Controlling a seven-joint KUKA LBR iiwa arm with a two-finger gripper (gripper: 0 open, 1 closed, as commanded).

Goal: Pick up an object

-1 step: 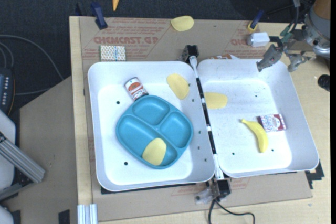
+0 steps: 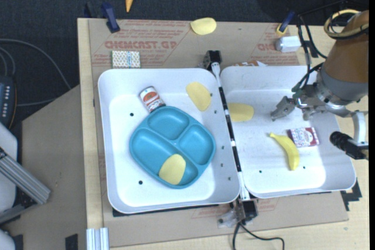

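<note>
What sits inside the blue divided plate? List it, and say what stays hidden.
One pale yellow disc lies in the front compartment of the blue divided plate; the other compartments show bare blue. The plate rests in the left bin, covering the bin floor beneath it, so nothing there can be checked.

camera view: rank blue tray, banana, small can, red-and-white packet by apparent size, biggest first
1. blue tray, by far the largest
2. banana
3. small can and red-and-white packet: these look about alike, so no ranking between them.
</note>
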